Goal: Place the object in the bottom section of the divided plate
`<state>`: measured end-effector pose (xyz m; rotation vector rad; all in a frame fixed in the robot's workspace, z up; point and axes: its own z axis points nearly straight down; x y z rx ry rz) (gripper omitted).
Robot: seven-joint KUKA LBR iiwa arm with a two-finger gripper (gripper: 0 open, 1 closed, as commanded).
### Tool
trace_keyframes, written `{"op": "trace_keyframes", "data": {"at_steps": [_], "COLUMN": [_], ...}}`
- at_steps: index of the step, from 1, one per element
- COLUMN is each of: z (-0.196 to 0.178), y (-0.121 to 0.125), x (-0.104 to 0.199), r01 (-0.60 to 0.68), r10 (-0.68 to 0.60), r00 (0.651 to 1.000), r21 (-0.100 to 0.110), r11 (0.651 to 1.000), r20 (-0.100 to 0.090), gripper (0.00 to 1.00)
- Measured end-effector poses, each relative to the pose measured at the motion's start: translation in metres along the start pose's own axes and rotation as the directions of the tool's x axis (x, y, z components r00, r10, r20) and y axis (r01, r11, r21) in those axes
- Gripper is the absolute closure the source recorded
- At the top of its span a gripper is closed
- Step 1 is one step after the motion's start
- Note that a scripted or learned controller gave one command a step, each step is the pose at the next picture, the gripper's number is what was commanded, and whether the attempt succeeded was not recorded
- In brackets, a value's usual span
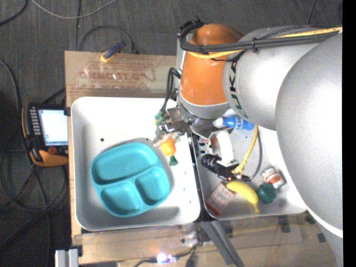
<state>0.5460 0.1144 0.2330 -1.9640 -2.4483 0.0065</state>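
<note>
We see the grey KUKA arm (289, 88) reaching in from the right, its orange band (208, 71) above the wrist, with the gripper (167, 135) hanging over the right part of the left bin (83, 204). At its tip sits a small orange object with a green end (168, 149), a toy carrot by the look of it, just beside the upper right rim of the divided plate. It seems to sit between the fingers, but the wrist hides most of them, so we cannot tell whether the pincer is apart or clamped on it.

The teal divided plate (130, 177) lies in the left bin, tilted in the view, with 3 sections: 1 long section toward the upper left and 2 smaller ones toward the lower right.

In the right bin (289, 207) we see a banana (245, 193), a dark green object (266, 193) just beside it, a small red and white can (272, 176), a flat red packet (218, 198) and a blue and white bottle (236, 122) partly under the arm.

Left of the bench a handheld pendant with a lit screen (47, 132) lies on the floor, and a blue and yellow tool (113, 50) rests at the top edge of the board.
</note>
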Motion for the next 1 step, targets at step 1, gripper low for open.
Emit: {"op": "trace_keyframes", "data": {"at_steps": [1], "z": [-0.0001], "y": [0.0], "x": [-0.0003], "r01": [0.0], "r10": [0.0], "r00": [1.0], "r21": [0.0], "r11": [1.0], "r20": [0.001], "gripper": [0.0]}}
